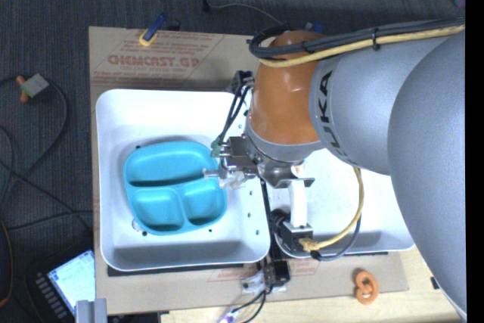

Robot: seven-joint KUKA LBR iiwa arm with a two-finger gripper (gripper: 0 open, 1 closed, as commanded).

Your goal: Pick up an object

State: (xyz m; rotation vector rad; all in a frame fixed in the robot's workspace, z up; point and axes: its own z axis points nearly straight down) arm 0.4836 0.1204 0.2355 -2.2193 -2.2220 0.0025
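Your gripper (227, 176) sits over the right edge of the blue divided tray (174, 185) in the left bin (113, 163). You can't tell from here whether the jaws are released or clenched.

right bin (378, 242) mostly hidden by arm (393, 110)

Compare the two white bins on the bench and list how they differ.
The left bin shows in full, with all four walls visible; the right bin is largely covered by the arm. The left bin holds a blue divided tray; whatever lies in the right bin is hidden. The gripper sits over the left bin's right side, not the right bin. Both are shallow, white and stand side by side.
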